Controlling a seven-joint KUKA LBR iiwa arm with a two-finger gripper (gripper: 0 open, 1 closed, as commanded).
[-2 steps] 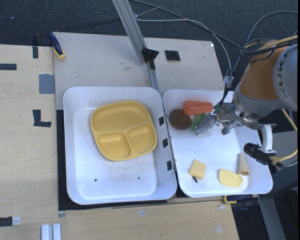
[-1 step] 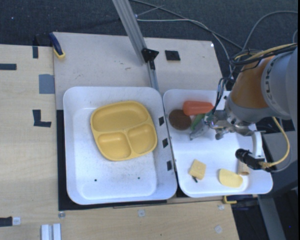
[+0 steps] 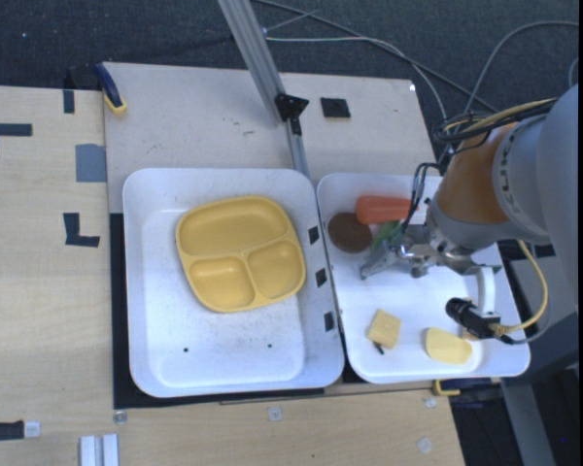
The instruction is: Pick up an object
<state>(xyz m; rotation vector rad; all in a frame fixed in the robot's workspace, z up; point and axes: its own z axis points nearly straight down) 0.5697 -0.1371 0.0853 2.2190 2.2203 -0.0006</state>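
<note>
the gripper hung low over the right bin, near its left wall, and its fingers were too blurred to tell whether they were apart or together. an orange carrot lay by the bin's far edge, its long axis running left to right. a brown round piece sat just beside it. a yellow wedge and a pale yellow piece rested near the near edge. a yellow divided tray lay in the left bin.
</note>
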